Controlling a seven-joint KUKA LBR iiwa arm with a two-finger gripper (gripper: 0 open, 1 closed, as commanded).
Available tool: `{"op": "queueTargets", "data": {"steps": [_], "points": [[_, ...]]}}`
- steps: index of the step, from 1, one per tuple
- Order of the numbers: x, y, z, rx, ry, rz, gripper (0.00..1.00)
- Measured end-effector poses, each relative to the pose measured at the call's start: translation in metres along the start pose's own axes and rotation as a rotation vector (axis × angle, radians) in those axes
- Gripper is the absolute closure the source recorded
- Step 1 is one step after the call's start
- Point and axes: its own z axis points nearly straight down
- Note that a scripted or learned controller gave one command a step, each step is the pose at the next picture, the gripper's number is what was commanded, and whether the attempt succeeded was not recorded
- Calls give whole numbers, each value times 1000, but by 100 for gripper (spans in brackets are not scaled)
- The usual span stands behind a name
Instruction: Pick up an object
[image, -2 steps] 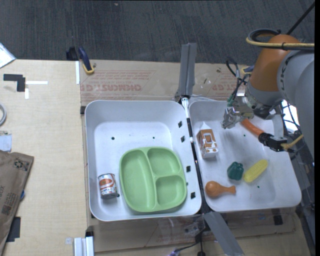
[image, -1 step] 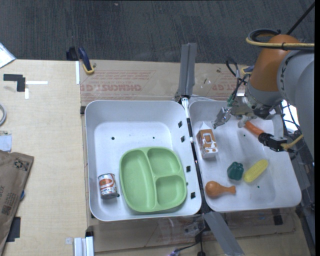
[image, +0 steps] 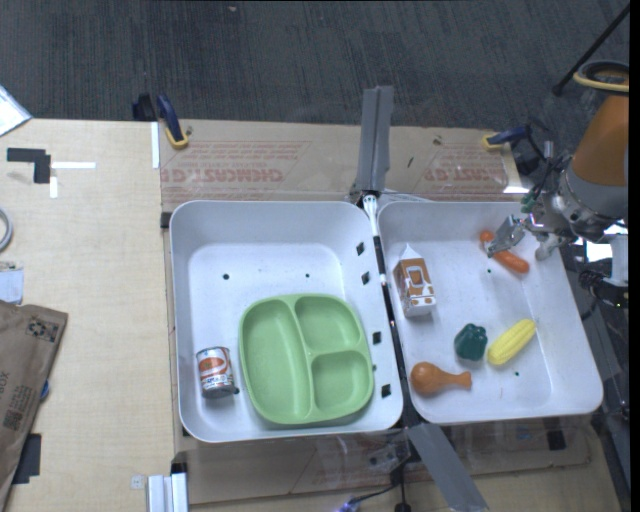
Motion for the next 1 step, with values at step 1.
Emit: {"op": "queueTargets", "data": {"steps": [1], "points": [[15,24,35,2,3,-28,0]]}}
